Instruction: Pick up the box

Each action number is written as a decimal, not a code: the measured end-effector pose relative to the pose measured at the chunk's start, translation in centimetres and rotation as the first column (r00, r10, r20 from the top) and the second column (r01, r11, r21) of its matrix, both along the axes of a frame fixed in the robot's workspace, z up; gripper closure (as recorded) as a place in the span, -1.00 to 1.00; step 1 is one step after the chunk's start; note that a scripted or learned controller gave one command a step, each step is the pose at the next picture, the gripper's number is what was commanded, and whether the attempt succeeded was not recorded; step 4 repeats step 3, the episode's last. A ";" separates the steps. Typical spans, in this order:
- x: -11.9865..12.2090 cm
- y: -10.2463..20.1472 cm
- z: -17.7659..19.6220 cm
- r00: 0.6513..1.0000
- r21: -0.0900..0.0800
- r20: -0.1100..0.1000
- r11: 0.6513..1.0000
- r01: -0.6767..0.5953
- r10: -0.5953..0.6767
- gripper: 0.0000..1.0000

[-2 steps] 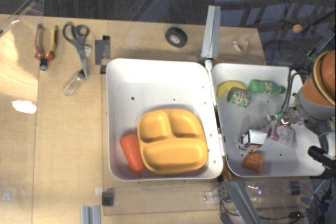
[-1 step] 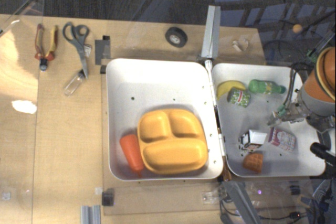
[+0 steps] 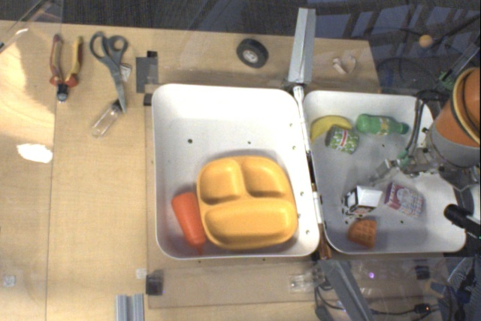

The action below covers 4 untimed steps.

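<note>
Right bin [image 3: 451,240] | hand [image 3: 402,162] just above box [image 3: 403,200] | finger spread: cannot tell

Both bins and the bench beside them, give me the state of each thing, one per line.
Yellow tray: upright, in left bin.
Orange carrot: lying against tray.
Green bottle: on its side, right bin.
Can: on its side.
Box: lying flat, not held.
Scissors: closed, on bench.

The arm [image 3: 457,128] is grey with a broad orange band, ending in a dark metal gripper [image 3: 412,158].
</note>
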<state>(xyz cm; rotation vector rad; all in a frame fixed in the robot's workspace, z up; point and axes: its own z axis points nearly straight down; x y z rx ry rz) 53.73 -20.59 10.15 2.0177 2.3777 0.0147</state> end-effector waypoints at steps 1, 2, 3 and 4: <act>-4.1 0.6 -1.2 0.995 0.005 -0.008 0.995 0.095 -0.095 -1.00; -3.8 0.5 -0.1 0.996 0.001 0.001 0.996 0.092 -0.092 1.00; -4.8 5.6 9.4 0.983 0.005 -0.015 0.983 -0.182 0.182 1.00; -4.8 5.6 9.4 0.983 0.005 -0.015 0.983 -0.182 0.182 1.00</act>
